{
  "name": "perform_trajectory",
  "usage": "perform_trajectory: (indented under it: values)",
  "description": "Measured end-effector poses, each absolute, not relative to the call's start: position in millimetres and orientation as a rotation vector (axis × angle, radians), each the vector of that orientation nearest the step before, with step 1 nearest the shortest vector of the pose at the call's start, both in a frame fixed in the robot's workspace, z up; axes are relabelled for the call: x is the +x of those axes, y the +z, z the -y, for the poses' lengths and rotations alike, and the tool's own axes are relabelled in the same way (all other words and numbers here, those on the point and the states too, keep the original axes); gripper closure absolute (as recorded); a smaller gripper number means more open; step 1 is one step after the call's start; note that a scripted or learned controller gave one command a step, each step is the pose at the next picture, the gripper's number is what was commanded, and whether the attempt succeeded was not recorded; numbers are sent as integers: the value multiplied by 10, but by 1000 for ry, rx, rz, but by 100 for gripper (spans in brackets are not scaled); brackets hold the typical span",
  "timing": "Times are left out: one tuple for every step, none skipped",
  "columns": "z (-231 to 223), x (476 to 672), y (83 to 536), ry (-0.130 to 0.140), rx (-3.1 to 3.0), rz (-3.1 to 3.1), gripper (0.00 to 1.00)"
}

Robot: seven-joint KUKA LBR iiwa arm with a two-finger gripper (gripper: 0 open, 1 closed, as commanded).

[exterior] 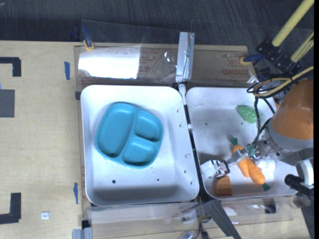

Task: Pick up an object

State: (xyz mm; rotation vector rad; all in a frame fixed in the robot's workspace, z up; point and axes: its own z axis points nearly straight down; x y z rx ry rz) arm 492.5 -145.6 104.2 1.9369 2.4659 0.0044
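**Two bins, one blue tray, a cluster of small objects by the gripper**

Overhead, two shallow white bins sit side by side on the bench. The left bin (pixel 99 183) holds one thing: a blue sectioned tray (pixel 129 134) with three compartments, lying flat near the bin's middle and turned at a slant to the walls.

The right bin (pixel 209 113) holds four small objects. One pale green piece (pixel 246 113) lies alone toward the far side, well apart from the rest. One orange carrot-shaped toy (pixel 250 171) lies tilted near the front, with a dark green tip at its lower end. One small orange block (pixel 224 185) rests against the front wall, just beside the carrot. One small black-and-white object (pixel 215 168) sits near the divider between the bins, close to the block.

One arm reaches in from the right, its orange band (pixel 296 116) above the wrist over the right bin's right side, with dark cables looping above it. The gripper (pixel 243 154) is low in the right bin, at the upper end of the carrot toy. Whether it is open, closed, or gripping anything I cannot tell; the tool blurs into the clutter around it.

Behind the bins stands a clear plastic panel (pixel 129 59) with one strip of silver tape (pixel 185 56).
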Motion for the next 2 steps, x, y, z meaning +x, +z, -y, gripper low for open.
perform_trajectory:
  values:
    - [1458,4924,1129,4,1939,-2463,100]
    - [995,5302,2009,4,2128,-2307,100]
